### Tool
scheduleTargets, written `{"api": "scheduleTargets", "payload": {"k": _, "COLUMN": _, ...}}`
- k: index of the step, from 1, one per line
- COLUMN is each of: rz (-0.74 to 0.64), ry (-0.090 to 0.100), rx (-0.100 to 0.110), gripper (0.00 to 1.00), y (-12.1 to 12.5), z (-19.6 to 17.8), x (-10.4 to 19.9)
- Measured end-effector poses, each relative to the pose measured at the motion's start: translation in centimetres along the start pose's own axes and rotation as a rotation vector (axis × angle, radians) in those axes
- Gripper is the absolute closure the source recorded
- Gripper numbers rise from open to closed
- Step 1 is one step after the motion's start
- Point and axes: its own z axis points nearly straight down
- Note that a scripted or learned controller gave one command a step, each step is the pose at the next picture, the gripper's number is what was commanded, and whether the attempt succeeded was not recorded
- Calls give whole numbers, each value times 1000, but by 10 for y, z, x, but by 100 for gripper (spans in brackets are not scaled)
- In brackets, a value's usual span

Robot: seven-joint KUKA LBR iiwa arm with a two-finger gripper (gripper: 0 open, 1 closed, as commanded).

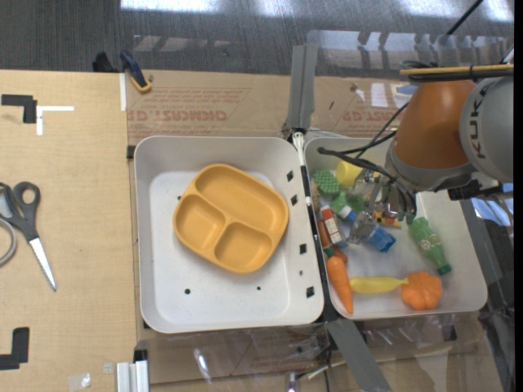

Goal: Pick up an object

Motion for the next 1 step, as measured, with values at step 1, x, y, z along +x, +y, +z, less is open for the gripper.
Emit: {"api": "scheduleTargets", "payload": {"k": 1, "rz": 86, "ry": -2, "rx": 1, "gripper": 0, "y": 2, "z": 0, "x": 6}}
